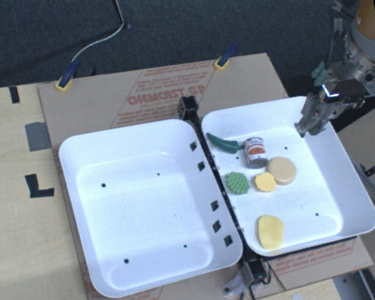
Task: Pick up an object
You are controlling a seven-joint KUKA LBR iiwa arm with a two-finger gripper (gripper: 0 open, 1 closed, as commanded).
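Two shallow white bins sit side by side on a brown cardboard sheet (164, 96). The left bin (108, 267) shows only its bare white floor with small dark dots. In the right bin (351, 224), nearest the shared wall, a dark green curved piece (224, 144) lies near the top and a green textured round piece (237, 183) sits below it. Next comes a small can with a red label (255, 150), then a small yellow round piece (265, 182) touching a tan disc (282, 170). A larger yellow block (271, 231) rests near the front wall, apart from the others. Over the bin's upper right rim hangs the gripper (310, 124), with nothing seen between its tips; whether it is spread or closed cannot be told
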